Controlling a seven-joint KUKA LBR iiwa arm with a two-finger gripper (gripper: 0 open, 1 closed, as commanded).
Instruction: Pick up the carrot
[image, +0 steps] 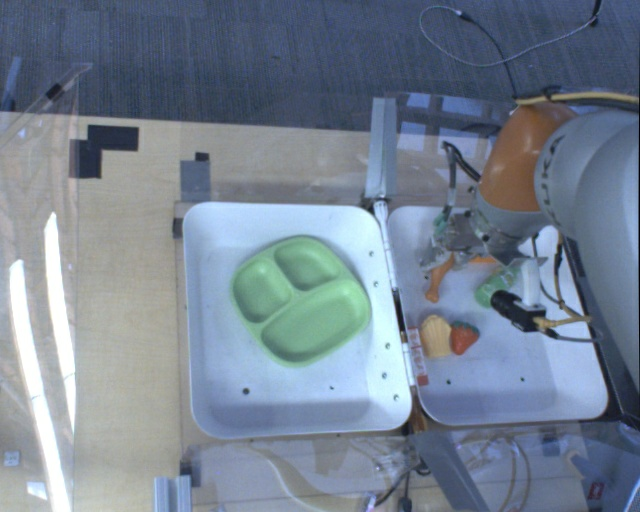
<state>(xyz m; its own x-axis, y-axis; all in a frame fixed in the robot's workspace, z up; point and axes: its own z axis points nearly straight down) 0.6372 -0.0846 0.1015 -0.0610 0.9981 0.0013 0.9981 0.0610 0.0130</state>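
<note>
Grey metal and dark cabling make up the gripper (455, 238), which hangs low over the far part of the right bin (520, 395), under the orange band (510, 165) of the arm (590, 180). Whether its fingers are parted or closed cannot be told from this slanted view, and nothing can be made out between them.

Just beside the gripper, on its near side, lies the carrot (438, 277), a slim orange piece slanting across the white floor of the right bin; its upper end runs in under the gripper, so contact cannot be judged. To the right of the carrot sits a small green object (492, 291), partly covered by the wrist and a black cable fitting (512, 308). Nearer the camera from the carrot, a pale yellow piece (435, 334) and a red strawberry-like piece (463, 338) lie touching each other.

Left of the carrot, across the rim where the containers meet, the left bin (215, 400) holds a green divided plate (300, 300) with three compartments.
</note>
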